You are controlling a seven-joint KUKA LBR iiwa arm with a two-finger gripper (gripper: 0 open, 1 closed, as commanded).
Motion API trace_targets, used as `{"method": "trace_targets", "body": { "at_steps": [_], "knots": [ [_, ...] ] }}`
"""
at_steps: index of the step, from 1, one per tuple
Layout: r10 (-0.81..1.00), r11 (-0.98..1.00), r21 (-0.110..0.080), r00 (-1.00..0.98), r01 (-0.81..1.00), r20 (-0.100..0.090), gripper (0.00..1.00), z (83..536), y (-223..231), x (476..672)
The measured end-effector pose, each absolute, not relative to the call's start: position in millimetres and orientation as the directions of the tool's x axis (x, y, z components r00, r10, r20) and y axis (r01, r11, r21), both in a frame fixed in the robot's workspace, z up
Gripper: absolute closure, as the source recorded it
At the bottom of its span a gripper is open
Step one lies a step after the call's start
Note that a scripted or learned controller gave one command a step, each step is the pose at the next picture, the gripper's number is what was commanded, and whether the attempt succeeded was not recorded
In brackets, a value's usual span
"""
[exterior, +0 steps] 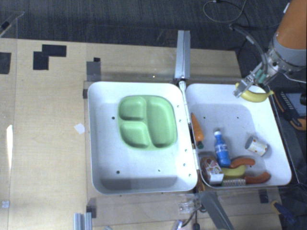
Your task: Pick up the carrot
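Grey arm (288, 37) upper right, wrist angled down-left.

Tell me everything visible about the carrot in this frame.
The carrot is a slim orange toy-like piece with a dark green tip at its near end. It lies flat in the right bin, lengthwise along the bin's left wall, seemingly against it. A blue bottle lies apart to its right. The pincer is far off, by the banana.

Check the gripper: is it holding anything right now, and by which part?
Nothing visibly held. The gripper hovers over the right bin's far corner beside the banana, with nothing seen between its fingers. The carrot lies untouched along the bin's left wall.
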State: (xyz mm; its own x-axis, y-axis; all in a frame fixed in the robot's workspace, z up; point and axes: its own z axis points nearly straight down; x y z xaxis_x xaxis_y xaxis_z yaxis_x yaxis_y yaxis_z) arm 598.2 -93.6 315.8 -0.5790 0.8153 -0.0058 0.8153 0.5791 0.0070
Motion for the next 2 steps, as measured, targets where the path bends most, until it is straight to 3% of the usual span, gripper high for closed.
{"method": "trace_targets", "body": {
  "at_steps": [1, 2],
  "knots": [
    [0.965, 0.261, 0.007, -0.261, 0.965, -0.002, 1.00, 342.5, -64.0, 528.0],
    [0.918, 0.396, 0.006, -0.396, 0.918, -0.005, 1.00, 312.5, -153.0, 488.6]
  ]
}}
